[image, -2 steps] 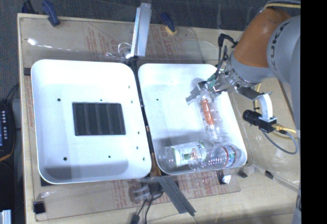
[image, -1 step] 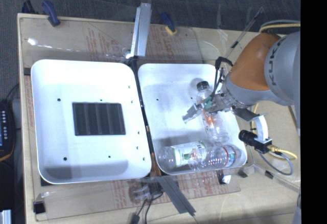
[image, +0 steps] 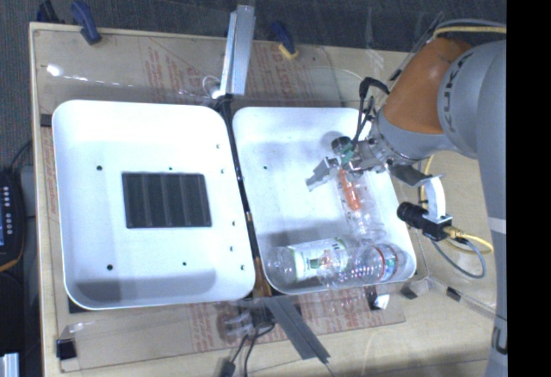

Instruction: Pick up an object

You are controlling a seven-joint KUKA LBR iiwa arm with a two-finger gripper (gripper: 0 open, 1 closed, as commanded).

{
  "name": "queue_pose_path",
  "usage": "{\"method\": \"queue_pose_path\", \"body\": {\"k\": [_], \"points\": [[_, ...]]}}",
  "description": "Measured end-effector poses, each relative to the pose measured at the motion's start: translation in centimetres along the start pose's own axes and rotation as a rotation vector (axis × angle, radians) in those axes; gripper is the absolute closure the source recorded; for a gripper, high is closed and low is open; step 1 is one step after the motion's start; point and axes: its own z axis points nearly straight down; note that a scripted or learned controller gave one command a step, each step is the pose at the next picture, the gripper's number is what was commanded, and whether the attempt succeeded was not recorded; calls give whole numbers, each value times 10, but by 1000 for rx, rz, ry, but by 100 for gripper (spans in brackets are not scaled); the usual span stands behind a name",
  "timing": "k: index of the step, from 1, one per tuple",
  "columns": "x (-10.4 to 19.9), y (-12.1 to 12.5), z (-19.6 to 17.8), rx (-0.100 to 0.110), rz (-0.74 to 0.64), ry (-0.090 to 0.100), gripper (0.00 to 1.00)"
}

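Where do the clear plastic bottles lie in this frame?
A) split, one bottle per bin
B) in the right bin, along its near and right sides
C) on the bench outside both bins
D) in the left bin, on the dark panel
B: the clear plastic bottles lie in the right bin, while the left bin holds the dark panel.

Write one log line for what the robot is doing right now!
arm: over right bin | gripper: low, above clear bottles | held: not confirmed | left bin: dark grate

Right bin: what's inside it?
The right bin holds clear plastic bottles: two lying along its near wall, one with orange contents under the gripper. The arm hides the bin's far-right corner.
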Motion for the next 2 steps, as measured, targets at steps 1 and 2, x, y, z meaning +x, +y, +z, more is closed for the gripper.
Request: {"method": "queue_pose_path", "body": {"k": [1,2], "points": [[-6,40,-47,0,267,0,0],[5,7,-77,2,149,1,0]]}}
